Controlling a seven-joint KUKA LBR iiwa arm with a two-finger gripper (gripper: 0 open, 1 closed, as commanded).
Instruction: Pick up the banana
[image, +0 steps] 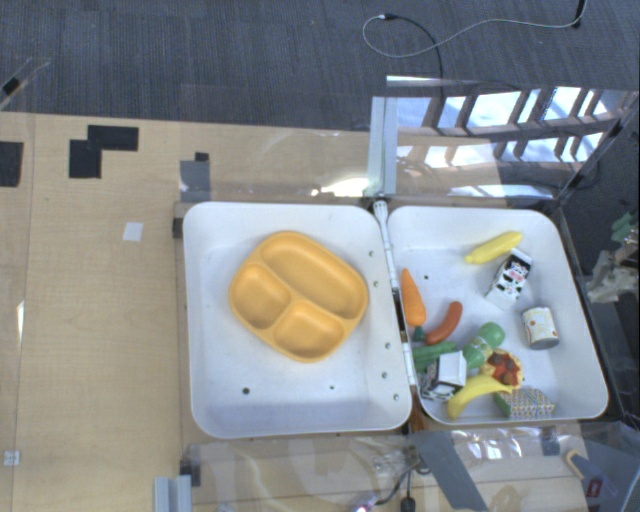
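Observation:
A curved yellow banana (470, 393) lies near the front edge of the right bin (570, 250), among a crowded pile of toy food. It touches a red and yellow fruit piece (505, 368) and a small grey box (448, 368). A second yellow, banana-like piece (493, 247) lies by itself at the back of the same bin, slightly tilted, with bare floor around it.
The right bin also holds an orange carrot (412, 297), a red chili (445, 322), a green vegetable (482, 342), a black and white carton (510, 277), a small can (540, 327) and a mesh item (530, 403). A yellow divided plate (298, 295) sits in the left bin (210, 380).

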